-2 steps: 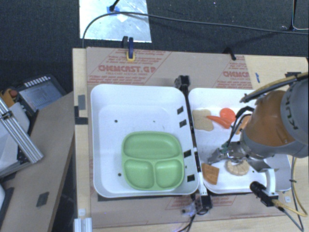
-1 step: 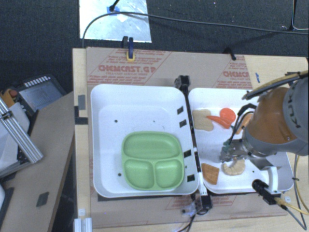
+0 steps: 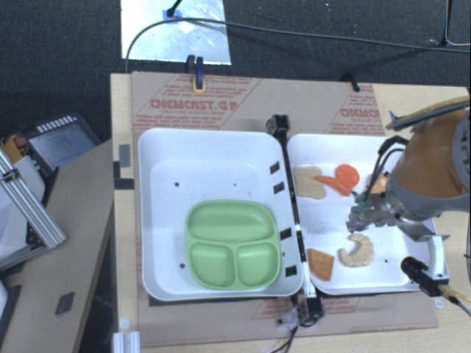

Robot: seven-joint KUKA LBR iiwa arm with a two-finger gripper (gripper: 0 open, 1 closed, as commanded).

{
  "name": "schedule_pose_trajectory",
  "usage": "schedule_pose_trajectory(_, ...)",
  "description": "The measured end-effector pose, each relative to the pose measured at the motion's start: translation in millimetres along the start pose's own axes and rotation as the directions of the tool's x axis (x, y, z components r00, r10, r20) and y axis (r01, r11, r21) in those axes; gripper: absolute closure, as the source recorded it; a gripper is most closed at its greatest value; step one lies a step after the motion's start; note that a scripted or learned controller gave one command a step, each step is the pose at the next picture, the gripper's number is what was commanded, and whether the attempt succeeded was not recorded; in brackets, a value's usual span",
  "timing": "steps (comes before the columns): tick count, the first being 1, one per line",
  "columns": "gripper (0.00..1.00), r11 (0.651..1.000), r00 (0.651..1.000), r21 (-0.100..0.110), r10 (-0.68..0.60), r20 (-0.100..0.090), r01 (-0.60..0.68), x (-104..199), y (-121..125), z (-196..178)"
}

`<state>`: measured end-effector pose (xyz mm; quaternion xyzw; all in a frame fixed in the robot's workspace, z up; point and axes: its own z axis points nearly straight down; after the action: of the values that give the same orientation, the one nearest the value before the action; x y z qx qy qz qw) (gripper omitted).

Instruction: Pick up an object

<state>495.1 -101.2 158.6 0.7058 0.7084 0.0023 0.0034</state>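
Directly below our claw [image 3: 362, 217] at right-centre of the frame lies the curved pale croissant [image 3: 357, 249], long axis crosswise; claw's state we cannot tell.

A robotics lab: grey, orange-banded robot arm [image 3: 434, 160] over two shallow white plastic bins [image 3: 158, 197] on a cardboard-lined surface [image 3: 221, 98], cables trailing.

Reaching in from the right, grey arm [image 3: 434, 169] with its orange band bent low. Gripper [image 3: 366, 215] pointing down and leftward at the arm's end, small and dark.
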Motion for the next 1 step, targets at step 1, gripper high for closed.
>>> schedule_pose_trajectory(1,1.00,1.000,1.000,0.001,0.000,-0.001,0.000,4.8,-5.7,-49.7)
